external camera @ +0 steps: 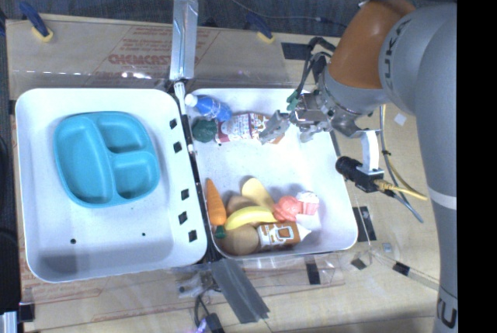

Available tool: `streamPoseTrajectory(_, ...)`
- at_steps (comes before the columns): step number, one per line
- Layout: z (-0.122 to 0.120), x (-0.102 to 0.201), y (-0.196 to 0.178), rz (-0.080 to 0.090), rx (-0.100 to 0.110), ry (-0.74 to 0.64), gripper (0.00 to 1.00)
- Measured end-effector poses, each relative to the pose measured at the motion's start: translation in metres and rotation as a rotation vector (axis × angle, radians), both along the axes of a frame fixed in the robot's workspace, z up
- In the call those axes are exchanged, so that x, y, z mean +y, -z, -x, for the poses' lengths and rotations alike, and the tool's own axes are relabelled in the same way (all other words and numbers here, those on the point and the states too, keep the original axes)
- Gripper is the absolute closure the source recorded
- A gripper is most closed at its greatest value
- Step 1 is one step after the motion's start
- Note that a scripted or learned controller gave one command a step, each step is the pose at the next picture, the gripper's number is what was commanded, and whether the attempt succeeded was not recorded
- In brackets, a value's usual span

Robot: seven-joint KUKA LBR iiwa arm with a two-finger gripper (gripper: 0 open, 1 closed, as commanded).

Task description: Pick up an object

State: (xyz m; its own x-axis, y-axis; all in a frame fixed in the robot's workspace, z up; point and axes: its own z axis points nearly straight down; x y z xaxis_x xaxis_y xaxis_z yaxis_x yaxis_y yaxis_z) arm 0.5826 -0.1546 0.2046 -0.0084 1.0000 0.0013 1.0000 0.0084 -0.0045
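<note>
My gripper (290,127) hangs over the far part of the right bin (326,168), its two fingers spread open with nothing between them. Just left of it lies a small bottle with a pink label (242,126), close to the left fingertip (273,131). Beyond that are a blue-and-white item (210,106) and a dark green piece (204,130). At the near end of the bin is a pile: a carrot (215,202), a banana (248,216), a pink toy (295,207), a brown round fruit (241,240) and a small orange-labelled bottle (279,234).
The left bin (46,246) holds a blue divided plate (105,155). A ridge with black clips (182,168) separates the two bins. The middle floor of the right bin (264,161) is bare white. The grey arm with its orange band (373,36) fills the right side.
</note>
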Motion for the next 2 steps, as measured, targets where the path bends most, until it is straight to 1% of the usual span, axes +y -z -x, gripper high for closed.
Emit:
streamPoseTrajectory(1, 0.078, 0.055, 0.088, -0.001, 0.006, 0.004, 0.0)
streamPoseTrajectory(2, 0.066, 0.053, 0.111, 0.003, -0.006, -0.055, 0.0)
